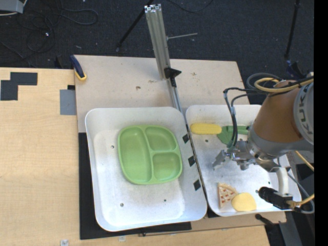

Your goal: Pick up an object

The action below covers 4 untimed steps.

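Candidate objects lie in the right bin (202, 188): a yellow corn-cob-shaped item (205, 129) with a green end (226, 134) near the far left part of that bin, a pizza-slice-shaped piece (225, 193) near the front edge, and a round yellow item (244, 202) just beside the pizza slice on its right, the two apparently touching. The gripper (231, 157) is low over the middle of the right bin, between the corn item behind it and the pizza slice in front, apart from both. Whether its fingers are spread or pressed together cannot be told from this view; no object is seen between them. The arm (279, 119), with its orange band, enters from the right and covers the far right part of the bin. The left bin (102, 199) holds a green divided plate (149, 154) with three compartments, lying flat near its centre. A metal post (159, 40) stands on the bench (118, 81) behind the bins, and a blue-and-yellow tool (78, 67) lies at the bench's far left corner.
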Each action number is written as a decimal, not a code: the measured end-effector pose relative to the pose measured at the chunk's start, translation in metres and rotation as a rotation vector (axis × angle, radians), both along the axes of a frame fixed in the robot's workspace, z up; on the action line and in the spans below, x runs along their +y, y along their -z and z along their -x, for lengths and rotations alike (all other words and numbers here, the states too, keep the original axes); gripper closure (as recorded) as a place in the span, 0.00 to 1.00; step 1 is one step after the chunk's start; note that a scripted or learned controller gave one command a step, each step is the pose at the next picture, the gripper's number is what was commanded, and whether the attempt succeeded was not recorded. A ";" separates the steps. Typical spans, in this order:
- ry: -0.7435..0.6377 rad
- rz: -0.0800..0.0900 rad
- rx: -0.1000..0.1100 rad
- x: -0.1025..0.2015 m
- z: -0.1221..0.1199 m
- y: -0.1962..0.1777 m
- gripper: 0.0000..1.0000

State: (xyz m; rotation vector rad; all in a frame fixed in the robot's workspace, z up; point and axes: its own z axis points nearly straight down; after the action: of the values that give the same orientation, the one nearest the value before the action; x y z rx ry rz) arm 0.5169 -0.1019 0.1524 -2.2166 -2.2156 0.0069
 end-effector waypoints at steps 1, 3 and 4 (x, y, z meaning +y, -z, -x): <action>0.000 0.000 0.000 0.001 0.003 0.044 0.00; -0.001 0.002 -0.010 0.001 0.009 -0.027 1.00; -0.002 0.003 -0.013 0.003 0.012 -0.089 1.00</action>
State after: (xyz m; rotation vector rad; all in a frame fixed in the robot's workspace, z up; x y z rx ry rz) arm 0.5049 -0.0987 0.2412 -2.2223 -2.2254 -0.0043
